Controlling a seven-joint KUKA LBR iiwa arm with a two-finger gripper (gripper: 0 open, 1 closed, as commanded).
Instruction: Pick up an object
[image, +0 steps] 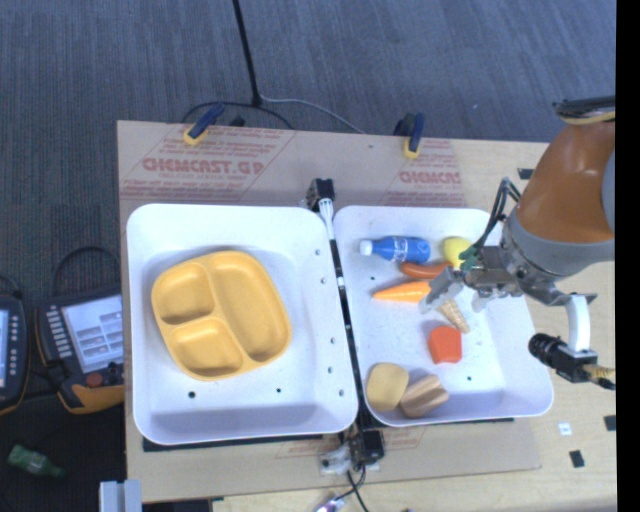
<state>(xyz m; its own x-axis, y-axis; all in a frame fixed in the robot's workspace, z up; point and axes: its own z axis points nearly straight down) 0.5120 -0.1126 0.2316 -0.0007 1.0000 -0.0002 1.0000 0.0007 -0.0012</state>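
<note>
The right bin (520, 395) holds several toy foods. A blue bottle (397, 248) lies at the back beside a yellow piece (456, 247). An orange carrot (402, 292) lies mid-bin, with a red-orange piece (421, 269) just behind it. A tan cone (455, 316) and an orange block (446, 345) sit nearer the front. My gripper (459, 292) hovers over the middle of this bin, right of the carrot's thick end and just above the cone. Its fingers (441, 290) are spread open with nothing between them.
Two bread-like pieces (387, 383) (424, 395) rest at the right bin's front left. The left bin (150, 400) holds a yellow divided tray (220, 312). A black divider (340, 290) runs between the bins. The arm (570, 200) overhangs the right bin's far right side.
</note>
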